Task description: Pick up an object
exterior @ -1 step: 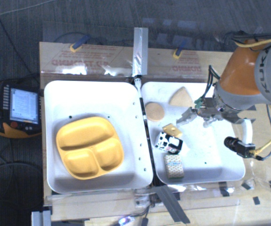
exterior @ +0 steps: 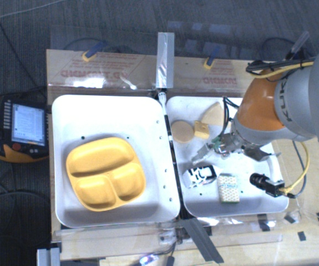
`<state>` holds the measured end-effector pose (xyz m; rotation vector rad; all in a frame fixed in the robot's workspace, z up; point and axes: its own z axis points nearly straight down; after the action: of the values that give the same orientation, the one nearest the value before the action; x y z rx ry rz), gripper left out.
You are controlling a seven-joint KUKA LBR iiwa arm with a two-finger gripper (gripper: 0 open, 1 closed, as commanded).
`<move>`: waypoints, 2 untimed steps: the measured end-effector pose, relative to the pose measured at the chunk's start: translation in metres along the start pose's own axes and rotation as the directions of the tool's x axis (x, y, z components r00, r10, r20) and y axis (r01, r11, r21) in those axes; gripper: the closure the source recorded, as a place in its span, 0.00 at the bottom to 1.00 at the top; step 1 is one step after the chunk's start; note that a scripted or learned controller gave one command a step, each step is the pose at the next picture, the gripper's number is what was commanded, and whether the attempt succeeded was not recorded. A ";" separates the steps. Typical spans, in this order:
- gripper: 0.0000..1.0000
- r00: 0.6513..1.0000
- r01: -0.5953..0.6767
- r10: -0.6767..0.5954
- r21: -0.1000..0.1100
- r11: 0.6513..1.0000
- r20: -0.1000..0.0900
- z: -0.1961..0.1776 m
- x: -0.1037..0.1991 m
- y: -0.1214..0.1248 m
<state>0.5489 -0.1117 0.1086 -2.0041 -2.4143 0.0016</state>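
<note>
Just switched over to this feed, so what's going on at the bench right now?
The arm is reaching into the right bin, its gripper low among a round wooden disc, a tan wedge, a small black-and-white item and a speckled block. Nothing is visibly held. The yellow divided tray lies in the left bin.

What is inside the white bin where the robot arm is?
In the right bin, beside the gripper, lie a round tan disc, a tan wedge, a small tan block, a black-and-white thing and a speckled block. The arm covers the bin's far right part.
</note>
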 end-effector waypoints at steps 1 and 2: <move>0.00 0.905 0.425 -0.425 -0.010 0.905 0.015 0.019 -0.097 0.063; 0.00 0.925 0.380 -0.380 0.018 0.925 -0.002 0.020 -0.080 0.103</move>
<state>0.6643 -0.1709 0.0881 -1.4932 -2.7473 0.0240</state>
